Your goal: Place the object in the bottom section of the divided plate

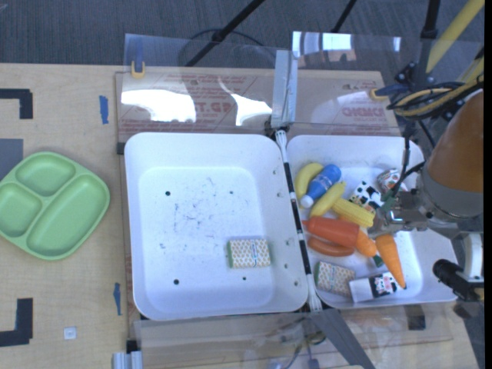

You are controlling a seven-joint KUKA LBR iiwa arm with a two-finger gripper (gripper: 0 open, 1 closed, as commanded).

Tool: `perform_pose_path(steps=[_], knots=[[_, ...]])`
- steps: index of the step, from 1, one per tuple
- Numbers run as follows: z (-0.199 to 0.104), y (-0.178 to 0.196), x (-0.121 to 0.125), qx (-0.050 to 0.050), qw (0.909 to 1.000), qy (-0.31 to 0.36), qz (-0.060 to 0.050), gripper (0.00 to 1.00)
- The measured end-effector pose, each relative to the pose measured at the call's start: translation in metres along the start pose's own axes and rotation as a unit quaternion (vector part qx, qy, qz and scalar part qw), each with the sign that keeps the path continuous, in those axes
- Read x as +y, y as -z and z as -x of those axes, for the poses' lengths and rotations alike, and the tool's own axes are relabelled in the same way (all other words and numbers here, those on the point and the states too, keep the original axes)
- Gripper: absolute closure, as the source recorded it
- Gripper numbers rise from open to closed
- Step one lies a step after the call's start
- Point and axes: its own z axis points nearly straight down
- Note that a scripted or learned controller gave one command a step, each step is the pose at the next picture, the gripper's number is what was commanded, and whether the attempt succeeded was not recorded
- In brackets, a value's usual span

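Camera view: we note the pincer low over the right bin, among toy foods by a corn cob; its grip we cannot tell. Green divided plate sits on the bench, well left. Sponge lies in the left bin.

You see the arm cut off by the right edge; its tool is too blurred to read, and it hides part of the right bin
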Motion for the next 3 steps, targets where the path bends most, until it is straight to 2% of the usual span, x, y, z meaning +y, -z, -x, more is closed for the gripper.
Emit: perform_pose_path(steps=[1, 2, 3], knots=[[-0.093, -0.003, 0.031, 0.0, 0.999, 0.045, 0.001, 1.0], [-0.149, 0.033, 0.034, -0.001, 0.9958, 0.092, 0.0, 1.0], [-0.249, -0.056, -0.016, 0.0, 0.9805, 0.196, -0.001, 1.0]])
